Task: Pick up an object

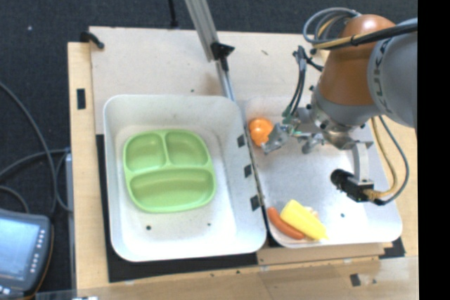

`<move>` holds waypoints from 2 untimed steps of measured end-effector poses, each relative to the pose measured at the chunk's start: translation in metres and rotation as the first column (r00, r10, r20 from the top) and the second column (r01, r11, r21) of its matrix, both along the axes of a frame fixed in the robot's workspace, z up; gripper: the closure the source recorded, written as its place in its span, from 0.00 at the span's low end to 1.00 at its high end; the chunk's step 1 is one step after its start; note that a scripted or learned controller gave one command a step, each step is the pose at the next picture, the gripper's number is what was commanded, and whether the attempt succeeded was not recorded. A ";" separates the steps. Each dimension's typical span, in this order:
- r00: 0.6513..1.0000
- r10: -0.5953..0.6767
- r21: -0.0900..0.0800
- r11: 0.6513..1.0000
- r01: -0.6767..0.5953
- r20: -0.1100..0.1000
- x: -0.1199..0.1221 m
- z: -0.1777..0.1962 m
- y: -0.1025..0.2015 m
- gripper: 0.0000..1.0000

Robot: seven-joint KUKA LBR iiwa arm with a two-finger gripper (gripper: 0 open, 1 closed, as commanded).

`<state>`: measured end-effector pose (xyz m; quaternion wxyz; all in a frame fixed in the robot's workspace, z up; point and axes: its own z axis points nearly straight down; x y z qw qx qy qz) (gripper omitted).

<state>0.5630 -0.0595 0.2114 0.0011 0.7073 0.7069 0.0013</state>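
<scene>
A green divided tray (169,170) fills the left bin (116,116); in the right bin (380,225), the gripper (275,138), grip unreadable, crowds an orange ball (259,128), with yellow (304,218) and orange (283,223) pieces at the near edge.

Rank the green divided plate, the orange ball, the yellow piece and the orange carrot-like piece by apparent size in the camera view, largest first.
1. green divided plate
2. yellow piece
3. orange ball and orange carrot-like piece: too close to rank, and the yellow piece partly covers the carrot-like one.
</scene>
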 end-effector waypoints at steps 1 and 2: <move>1.000 -0.004 -0.003 1.000 0.004 -0.010 -0.002 -0.110 -0.060 0.00; 1.000 -0.007 -0.001 1.000 0.007 0.000 0.001 -0.095 -0.059 1.00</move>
